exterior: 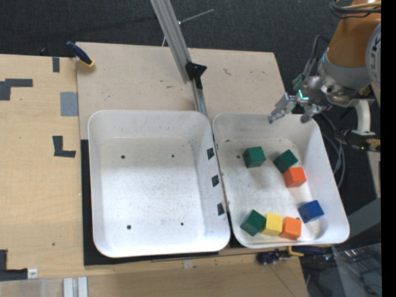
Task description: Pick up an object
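1. The gripper [291,110] is hanging over the far rim of the right bin [328,184], with both fingers spread apart and nothing between them. It is sitting well apart from every block.
2. Candidate things are all lying in the right bin: small coloured blocks on the white floor.
3. Count by colour: three green, two orange, one yellow, one blue; seven in all. The left bin [102,184] is holding no blocks.
4. Positions: one green block [253,156] is standing alone near the middle; a second green block [285,161] is touching an orange block [294,176]. The blue block [310,210] is lying close to the right wall. Along the near wall a green block [252,222], the yellow block [273,223] and an orange block [291,227] are sitting in a touching row.
5. Handling judgement: the blocks are looking rigid, light and not fragile, probably smooth-sided, so slipping under an off-centre pinch is likely.
6. Grip judgement: I am favouring the lone green block, taken across two opposite flat faces, since free space is showing on all sides.
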`<state>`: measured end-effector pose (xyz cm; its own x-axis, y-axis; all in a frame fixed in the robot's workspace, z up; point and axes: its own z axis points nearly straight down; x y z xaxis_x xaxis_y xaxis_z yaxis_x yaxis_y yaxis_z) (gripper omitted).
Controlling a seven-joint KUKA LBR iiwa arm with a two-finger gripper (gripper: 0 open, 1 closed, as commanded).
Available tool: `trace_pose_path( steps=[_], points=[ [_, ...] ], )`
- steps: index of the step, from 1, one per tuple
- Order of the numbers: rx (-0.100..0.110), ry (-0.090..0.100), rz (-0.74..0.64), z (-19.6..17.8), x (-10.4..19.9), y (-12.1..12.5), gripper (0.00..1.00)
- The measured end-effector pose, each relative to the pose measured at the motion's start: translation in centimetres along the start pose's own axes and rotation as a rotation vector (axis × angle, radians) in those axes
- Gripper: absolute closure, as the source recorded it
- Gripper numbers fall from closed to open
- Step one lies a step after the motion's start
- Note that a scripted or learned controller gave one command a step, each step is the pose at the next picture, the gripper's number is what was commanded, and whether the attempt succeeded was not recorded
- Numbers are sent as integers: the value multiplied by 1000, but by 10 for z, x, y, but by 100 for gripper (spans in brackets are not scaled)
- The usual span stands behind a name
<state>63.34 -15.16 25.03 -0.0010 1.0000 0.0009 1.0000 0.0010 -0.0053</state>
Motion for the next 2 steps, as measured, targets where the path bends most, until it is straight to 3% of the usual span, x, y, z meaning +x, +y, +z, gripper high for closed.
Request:
trace_pose_path(
  steps=[1, 2],
  points=[
    [-4, -2, -1, -3, 0, 1, 0],
    [1, -2, 0, 49, -2, -3, 0]
  ],
)
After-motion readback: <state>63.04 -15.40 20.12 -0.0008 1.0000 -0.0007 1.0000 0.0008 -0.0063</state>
